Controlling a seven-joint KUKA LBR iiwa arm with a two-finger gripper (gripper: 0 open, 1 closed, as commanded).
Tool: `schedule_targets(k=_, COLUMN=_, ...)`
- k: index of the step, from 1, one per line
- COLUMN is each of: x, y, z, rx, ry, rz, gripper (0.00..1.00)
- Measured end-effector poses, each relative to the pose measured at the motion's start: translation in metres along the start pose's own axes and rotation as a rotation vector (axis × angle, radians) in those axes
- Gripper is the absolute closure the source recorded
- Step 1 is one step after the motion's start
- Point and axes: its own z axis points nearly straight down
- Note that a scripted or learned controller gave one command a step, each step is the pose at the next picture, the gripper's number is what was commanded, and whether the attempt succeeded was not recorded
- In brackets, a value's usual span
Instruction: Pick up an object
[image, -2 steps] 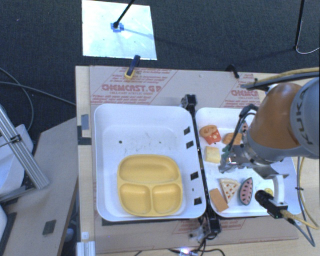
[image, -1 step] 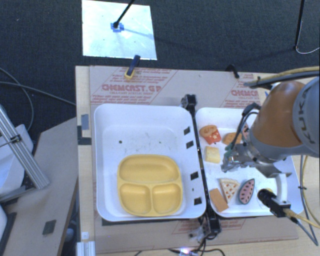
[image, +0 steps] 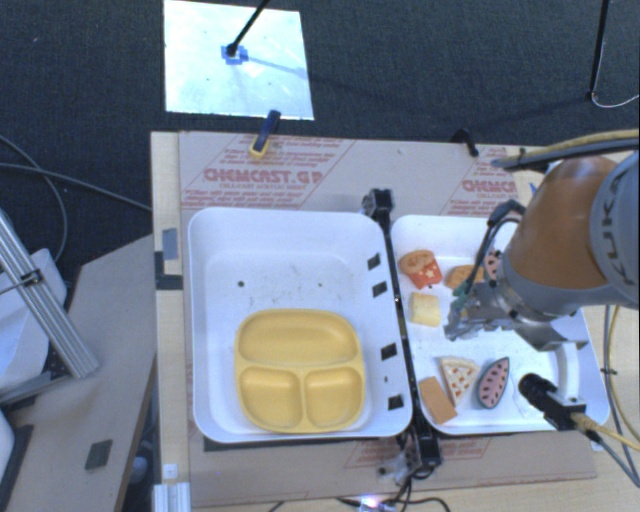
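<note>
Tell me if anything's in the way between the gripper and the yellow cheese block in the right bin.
Nothing visible blocks it. The gripper hangs over the right bin right beside the cheese block, with bare bin floor between them. The tomato sits behind the cheese.

Red block lettering is showing on the pale protective sheet (image: 300, 165) covering the worktop behind the two bins. Above the left bin it is reading "CHEMCAST" followed by "GP", with a smaller red line beneath that is too fine to make out. The same red print is repeating on the sheet behind the right bin (image: 480, 185), where it is partly cut off by the arm and is reading only as "CHEMC". Dark letters are sitting on the arm's grey casing (image: 615, 215) at the right edge, too cropped to read.
</note>
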Motion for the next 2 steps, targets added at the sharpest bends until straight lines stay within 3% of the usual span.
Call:
schedule_targets(k=1, x=0.070, y=-0.001, z=-0.065, rx=0.001, ry=0.001, rz=-0.002, gripper=1.00)
schedule_targets(k=2, x=0.185, y=0.000, z=-0.149, rx=-0.003, ry=0.005, rz=-0.009, gripper=1.00)
